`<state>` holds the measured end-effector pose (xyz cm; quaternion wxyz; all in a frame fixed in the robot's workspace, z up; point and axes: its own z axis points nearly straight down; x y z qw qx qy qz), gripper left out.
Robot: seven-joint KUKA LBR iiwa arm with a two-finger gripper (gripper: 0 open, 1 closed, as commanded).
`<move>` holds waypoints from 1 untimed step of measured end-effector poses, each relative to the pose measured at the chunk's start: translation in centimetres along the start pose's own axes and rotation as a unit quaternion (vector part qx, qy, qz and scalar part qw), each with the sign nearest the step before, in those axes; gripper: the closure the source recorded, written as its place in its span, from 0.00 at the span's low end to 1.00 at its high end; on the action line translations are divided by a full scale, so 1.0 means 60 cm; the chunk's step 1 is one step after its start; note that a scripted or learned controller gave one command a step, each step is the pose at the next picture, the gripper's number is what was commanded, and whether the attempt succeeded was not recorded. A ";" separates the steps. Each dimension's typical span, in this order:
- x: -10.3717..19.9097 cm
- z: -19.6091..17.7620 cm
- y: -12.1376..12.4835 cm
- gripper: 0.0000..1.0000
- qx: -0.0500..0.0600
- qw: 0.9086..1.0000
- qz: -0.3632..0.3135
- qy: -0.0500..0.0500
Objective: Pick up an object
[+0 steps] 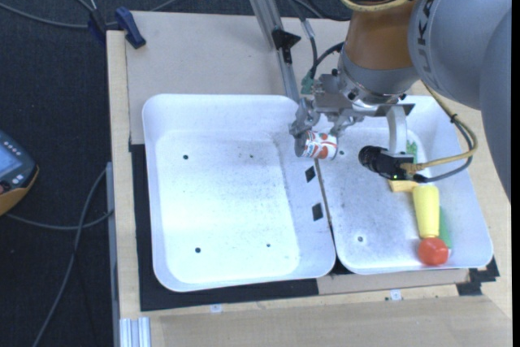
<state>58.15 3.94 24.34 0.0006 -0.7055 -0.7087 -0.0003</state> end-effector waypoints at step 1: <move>0.091 0.001 0.018 1.00 0.000 1.000 0.000 0.000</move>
